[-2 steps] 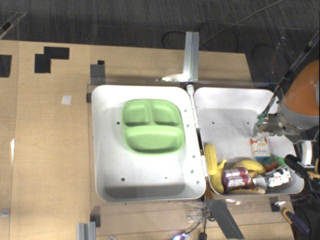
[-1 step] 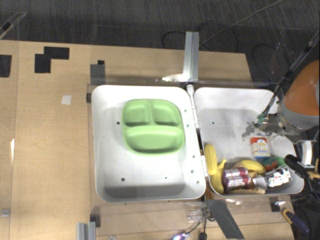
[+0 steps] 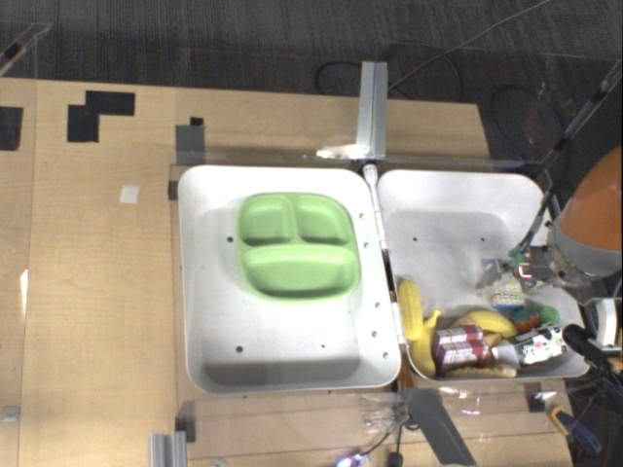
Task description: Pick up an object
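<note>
The right bin [image 3: 448, 212] holds a pile of objects along its near edge. A yellow banana [image 3: 413, 324] lies against the bin's left wall, and a second banana [image 3: 487, 321] lies across the pile. A dark red can [image 3: 459, 344] lies on its side in front of them. A small white and red item [image 3: 541, 346] and a green piece [image 3: 541, 312] sit at the near right. My gripper [image 3: 508, 272] is low over the bin's right part, just above a small blue and white item [image 3: 508, 298]. The orange band [image 3: 596, 212] of the arm shows at the right edge.
The left bin [image 3: 204, 290] holds a light green divided plate [image 3: 297, 244] in its far half. A metal post [image 3: 373, 105] stands behind the wall between the two bins. Cables hang by the arm at the right. Wooden bench lies to the left.
</note>
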Action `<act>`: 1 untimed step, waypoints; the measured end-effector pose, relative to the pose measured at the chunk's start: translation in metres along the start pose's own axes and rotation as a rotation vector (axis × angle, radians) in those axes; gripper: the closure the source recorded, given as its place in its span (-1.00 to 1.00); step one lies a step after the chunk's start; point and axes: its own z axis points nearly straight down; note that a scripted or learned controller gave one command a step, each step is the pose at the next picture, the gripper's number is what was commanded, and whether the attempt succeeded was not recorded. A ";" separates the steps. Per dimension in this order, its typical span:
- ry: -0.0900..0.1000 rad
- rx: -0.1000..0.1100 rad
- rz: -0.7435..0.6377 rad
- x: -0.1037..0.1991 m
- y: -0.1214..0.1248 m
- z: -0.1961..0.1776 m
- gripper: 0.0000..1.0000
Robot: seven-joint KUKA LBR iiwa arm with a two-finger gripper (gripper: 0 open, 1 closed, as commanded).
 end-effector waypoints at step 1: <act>0.001 0.011 0.169 0.078 0.006 -0.014 -1.00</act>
